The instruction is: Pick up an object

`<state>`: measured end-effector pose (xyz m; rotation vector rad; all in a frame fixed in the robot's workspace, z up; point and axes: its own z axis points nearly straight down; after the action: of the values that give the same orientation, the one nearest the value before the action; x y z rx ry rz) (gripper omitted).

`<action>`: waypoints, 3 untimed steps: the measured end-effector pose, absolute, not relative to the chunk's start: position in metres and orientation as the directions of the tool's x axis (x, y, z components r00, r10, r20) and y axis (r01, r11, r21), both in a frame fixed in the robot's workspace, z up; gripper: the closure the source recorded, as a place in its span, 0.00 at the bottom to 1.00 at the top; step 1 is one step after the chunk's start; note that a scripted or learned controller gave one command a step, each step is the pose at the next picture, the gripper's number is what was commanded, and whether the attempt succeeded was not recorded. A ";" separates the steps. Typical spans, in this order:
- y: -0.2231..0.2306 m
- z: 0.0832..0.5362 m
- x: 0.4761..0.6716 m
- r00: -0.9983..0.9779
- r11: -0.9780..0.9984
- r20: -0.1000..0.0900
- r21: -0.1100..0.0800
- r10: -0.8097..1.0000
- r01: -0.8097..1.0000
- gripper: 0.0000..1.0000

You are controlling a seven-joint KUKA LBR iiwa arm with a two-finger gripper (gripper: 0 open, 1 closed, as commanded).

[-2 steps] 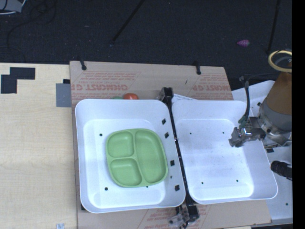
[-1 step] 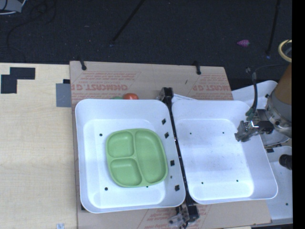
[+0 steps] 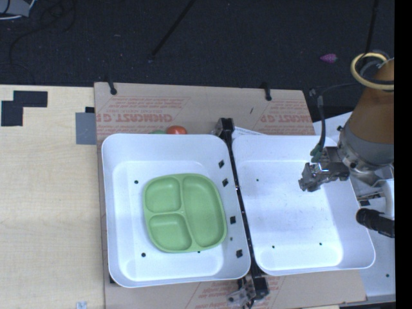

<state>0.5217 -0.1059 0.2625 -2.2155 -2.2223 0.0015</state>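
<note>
A light green divided plate (image 3: 184,212) lies flat in the left white bin (image 3: 122,172). My gripper (image 3: 311,177) hangs over the right part of the right white bin (image 3: 290,256), well away from the plate. It reaches in from the right on the grey arm with the orange band (image 3: 376,111). I see nothing between its fingers. Whether the fingers stand apart or together is too small and dark to tell.
A small red and green object (image 3: 172,131) lies behind the left bin's far rim on the cardboard sheet (image 3: 193,111). A black divider clamp (image 3: 232,192) runs between the bins. Wooden bench (image 3: 45,205) lies to the left.
</note>
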 end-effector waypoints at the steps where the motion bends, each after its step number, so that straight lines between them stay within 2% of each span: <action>1: -0.059 0.248 0.519 -0.003 0.003 0.002 -0.005 1.000 1.000 1.00; 3: 0.039 0.231 0.535 -0.002 0.002 0.001 -0.004 1.000 1.000 1.00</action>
<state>0.5349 0.0388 0.2306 -2.2172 -2.2214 0.0033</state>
